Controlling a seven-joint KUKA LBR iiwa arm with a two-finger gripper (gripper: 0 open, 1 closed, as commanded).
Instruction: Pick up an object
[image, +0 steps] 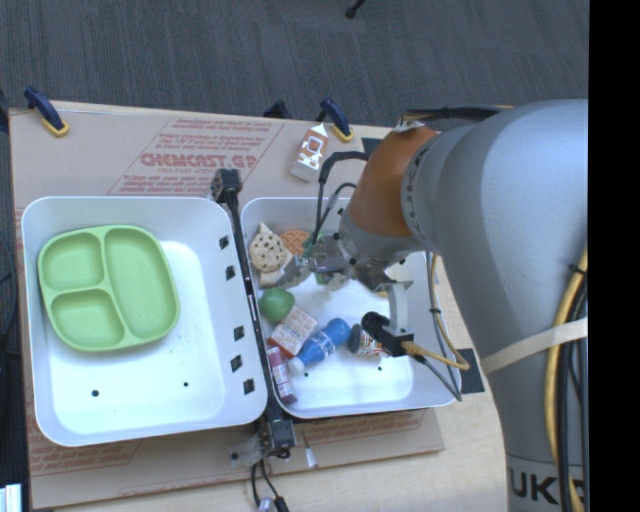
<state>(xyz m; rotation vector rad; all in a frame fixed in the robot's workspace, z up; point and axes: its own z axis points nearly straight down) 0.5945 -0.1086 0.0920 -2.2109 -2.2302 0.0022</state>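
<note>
The right bin (430, 392) holds several small things. A pale speckled cookie-like piece (266, 248) and an orange piece (295, 240) lie at its far left. A green ball (277, 303) sits by the left wall, with a red and white packet (295, 330), a blue bottle (322, 342) and a dark red bar (279, 379) below it. A colourful wrapper (366, 346) lies right of the bottle. My gripper (320, 264) hangs low over the bin's upper middle, just right of the cookie-like piece and above the ball. The wrist hides whatever lies beneath it.
The left bin (200, 400) carries a green divided plate (107, 287) in its upper left. A small orange and white carton (311, 152) lies on the cardboard behind the right bin. Black clips line the wall between the bins (240, 300).
</note>
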